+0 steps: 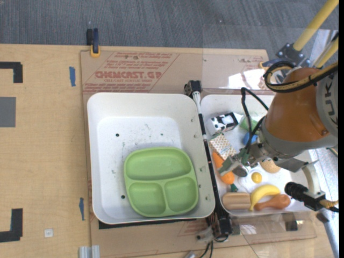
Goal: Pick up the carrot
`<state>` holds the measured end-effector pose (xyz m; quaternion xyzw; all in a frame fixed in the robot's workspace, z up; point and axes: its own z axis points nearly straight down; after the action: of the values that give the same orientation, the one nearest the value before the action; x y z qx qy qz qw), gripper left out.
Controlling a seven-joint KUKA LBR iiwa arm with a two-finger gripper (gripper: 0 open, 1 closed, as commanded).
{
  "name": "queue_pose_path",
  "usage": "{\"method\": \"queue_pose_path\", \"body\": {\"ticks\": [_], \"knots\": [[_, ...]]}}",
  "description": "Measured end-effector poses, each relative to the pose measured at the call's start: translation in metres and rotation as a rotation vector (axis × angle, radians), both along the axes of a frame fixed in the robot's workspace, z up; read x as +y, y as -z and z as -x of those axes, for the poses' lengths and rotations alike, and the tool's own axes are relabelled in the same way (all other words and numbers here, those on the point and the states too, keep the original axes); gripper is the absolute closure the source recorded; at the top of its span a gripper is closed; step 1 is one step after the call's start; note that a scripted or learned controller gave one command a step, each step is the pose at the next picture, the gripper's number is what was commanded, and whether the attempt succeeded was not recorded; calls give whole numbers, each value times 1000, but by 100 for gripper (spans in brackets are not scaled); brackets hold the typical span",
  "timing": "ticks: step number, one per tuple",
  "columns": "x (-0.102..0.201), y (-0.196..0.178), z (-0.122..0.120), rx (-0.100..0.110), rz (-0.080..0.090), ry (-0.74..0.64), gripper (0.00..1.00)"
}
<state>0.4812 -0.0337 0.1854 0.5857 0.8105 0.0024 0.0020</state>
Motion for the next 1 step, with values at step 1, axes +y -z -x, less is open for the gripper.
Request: {"method": "queue_pose_path", "body": {"ticks": [1], "knots": [[-90,58,-19,11,4,61,0]]}}
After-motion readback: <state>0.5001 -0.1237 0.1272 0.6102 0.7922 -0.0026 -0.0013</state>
